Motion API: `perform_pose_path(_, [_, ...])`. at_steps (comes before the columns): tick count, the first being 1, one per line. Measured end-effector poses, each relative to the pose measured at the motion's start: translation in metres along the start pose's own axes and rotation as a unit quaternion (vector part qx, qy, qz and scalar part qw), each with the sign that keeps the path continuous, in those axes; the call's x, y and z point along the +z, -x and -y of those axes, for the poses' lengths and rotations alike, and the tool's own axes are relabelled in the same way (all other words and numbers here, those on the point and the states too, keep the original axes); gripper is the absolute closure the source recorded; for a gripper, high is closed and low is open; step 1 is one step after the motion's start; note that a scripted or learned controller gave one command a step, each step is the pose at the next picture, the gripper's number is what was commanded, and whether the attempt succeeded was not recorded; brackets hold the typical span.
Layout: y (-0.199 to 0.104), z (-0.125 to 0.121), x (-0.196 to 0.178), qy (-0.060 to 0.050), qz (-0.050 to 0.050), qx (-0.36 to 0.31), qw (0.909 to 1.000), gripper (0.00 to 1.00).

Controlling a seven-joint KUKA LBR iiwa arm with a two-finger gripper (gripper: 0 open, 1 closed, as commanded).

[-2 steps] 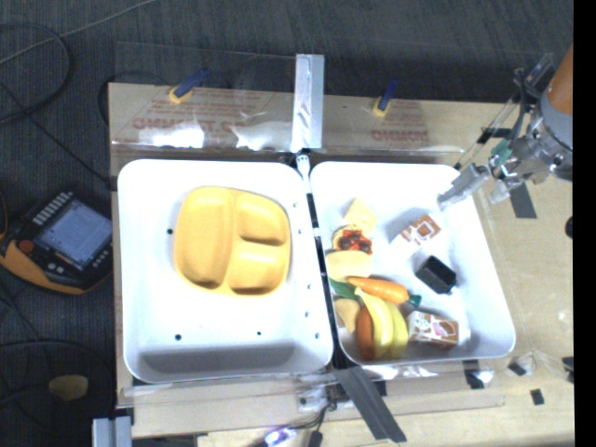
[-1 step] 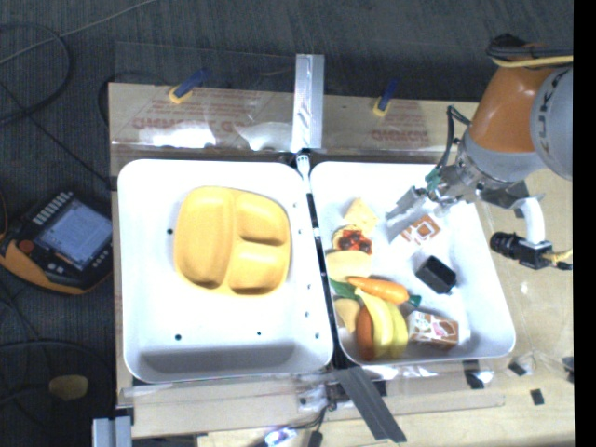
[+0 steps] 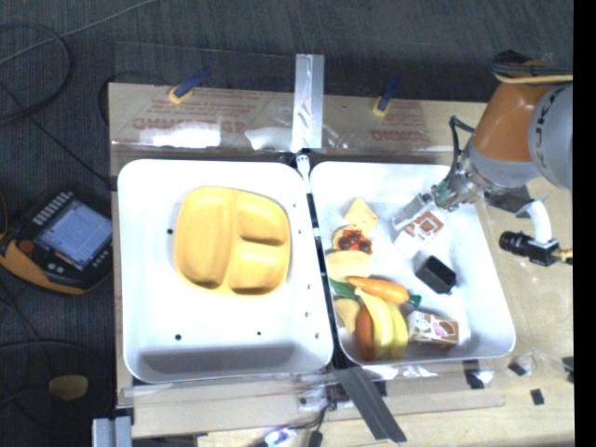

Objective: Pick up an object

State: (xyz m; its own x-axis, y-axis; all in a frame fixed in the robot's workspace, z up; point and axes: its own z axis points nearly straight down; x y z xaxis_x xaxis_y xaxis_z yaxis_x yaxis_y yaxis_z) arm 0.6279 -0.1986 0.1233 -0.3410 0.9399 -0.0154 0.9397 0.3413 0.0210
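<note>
The right bin (image 3: 494,291) holds several toy foods. A pizza slice (image 3: 357,231) lies at its left, with an orange carrot (image 3: 382,290) and a yellow banana (image 3: 391,326) below it. A small printed carton (image 3: 435,329) sits near the front wall. A black block (image 3: 435,273) lies in the middle. A small brown-and-white packet (image 3: 424,223) lies toward the back right. My gripper (image 3: 445,196) hangs just above and to the right of that packet, close to it; whether they touch is unclear.
The left bin (image 3: 149,324) holds a yellow divided plate (image 3: 231,238). A metal divider (image 3: 308,101) stands behind the seam between the bins. A handheld device (image 3: 67,236) lies on the floor at the left.
</note>
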Motion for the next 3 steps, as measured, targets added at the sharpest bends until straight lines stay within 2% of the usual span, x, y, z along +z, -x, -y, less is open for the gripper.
perform_pose_path(1, [0.007,-0.005,0.035,-0.006,-0.004,-0.001,1.0000,0.00])
perform_pose_path(2, [-0.007,0.075,0.030,-0.003,-0.008,-0.048,0.9988,0.00])
perform_pose_path(3, [-0.097,0.096,0.029,-0.003,-0.004,0.077,0.9970,0.00])
